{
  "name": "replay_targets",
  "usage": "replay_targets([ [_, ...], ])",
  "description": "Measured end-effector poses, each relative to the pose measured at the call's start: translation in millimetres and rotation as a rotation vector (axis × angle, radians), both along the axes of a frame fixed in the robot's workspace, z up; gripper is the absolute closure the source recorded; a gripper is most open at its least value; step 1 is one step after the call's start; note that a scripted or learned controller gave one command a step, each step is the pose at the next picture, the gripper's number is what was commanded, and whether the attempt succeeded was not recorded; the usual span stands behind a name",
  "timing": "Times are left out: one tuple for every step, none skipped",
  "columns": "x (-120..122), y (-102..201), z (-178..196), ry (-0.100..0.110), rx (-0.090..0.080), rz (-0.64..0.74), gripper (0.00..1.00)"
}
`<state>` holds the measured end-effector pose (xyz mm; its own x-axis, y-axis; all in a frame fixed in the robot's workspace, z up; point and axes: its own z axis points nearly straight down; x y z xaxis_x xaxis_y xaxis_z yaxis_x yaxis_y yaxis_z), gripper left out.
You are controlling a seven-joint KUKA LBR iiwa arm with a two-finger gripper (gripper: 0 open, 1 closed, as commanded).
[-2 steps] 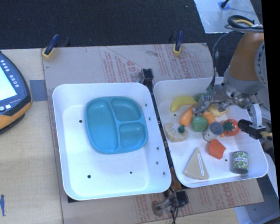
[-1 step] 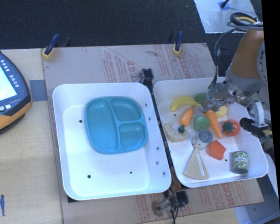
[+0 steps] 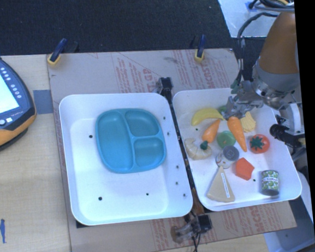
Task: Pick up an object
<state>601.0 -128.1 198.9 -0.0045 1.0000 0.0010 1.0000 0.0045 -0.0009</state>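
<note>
A grey-screened control pendant (image 3: 2,106) with an orange rim is lying at the far left on the pale wooden bench (image 3: 27,205), beside a brown cardboard sheet (image 3: 136,69) clipped down under both bins. The left bin (image 3: 82,206), a shallow, smooth white tray with rounded corners, is holding a matte teal plate (image 3: 130,139) split into three compartments, sitting toward the bin's upper middle. The right bin (image 3: 292,190) is holding a crowd of small toy foods: a cream shell-like piece (image 3: 197,149) at the left, a curved yellow banana (image 3: 206,114), a small orange carrot (image 3: 211,130), a green rounded vegetable (image 3: 226,139), a grey round disc (image 3: 230,153), a tan wedge (image 3: 221,188), an orange-red block (image 3: 244,168), a longer glossy carrot (image 3: 237,133), a red tomato (image 3: 259,143) and a dark little can (image 3: 270,182) with a speckled green label. The gripper (image 3: 236,108) is hanging over the bin's upper part, just above the longer carrot's top and right of the banana; whether it is gripping anything I cannot tell.
</note>
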Motion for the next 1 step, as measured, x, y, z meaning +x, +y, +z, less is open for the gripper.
replay_targets([
  [-5.2,43.8,46.1,0.001,0.0,0.0,1.0],
])
